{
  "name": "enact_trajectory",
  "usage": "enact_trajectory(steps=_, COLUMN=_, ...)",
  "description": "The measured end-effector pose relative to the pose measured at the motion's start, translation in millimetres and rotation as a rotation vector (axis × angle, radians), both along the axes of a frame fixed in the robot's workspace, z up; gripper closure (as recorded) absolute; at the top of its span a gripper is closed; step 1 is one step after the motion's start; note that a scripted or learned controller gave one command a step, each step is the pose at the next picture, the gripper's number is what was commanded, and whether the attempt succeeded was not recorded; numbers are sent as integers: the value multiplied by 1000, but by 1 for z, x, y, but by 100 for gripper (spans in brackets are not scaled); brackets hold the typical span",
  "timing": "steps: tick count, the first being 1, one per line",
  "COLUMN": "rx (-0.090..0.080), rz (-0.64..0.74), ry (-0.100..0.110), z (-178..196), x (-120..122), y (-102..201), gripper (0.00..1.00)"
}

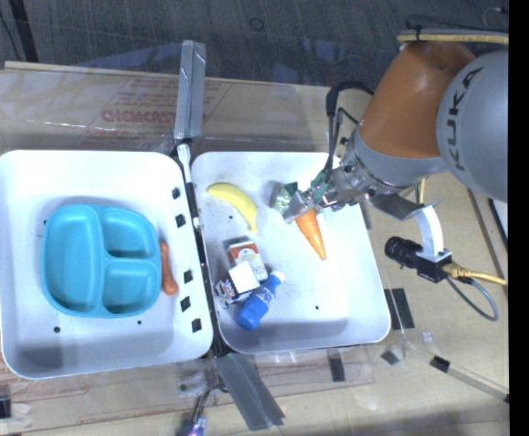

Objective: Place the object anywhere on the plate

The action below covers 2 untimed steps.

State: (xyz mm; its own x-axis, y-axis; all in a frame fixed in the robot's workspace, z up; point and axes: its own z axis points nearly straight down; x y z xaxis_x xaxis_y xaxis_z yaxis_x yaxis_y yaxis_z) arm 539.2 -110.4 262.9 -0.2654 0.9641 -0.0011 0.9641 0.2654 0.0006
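A blue divided plate (101, 260) lies in the left bin (19, 334). A small orange piece (167, 269) rests against the plate's right rim. In the right bin (355, 307), an orange carrot (313, 232) lies tilted, with its thick green-topped end up against my gripper (294, 200) and its tip pointing down and to the right. The gripper sits at the bin's upper middle, right at the carrot's thick end. The wrist hides how it meets the carrot.
A yellow banana (233, 201) lies left of the gripper. Lower in the right bin are a small red and white box (244, 263) and a blue bottle (258, 302). The bins' shared wall (192, 243) runs between carrot and plate.
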Motion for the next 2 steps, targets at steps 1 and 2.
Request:
enact_trajectory(steps=1, rx=1, rz=-67, ry=6, z=-73, x=-1, y=84, gripper=100)
enact_trajectory(steps=2, rx=0, rz=149, ry=3, z=-71, x=43, y=157, gripper=100)
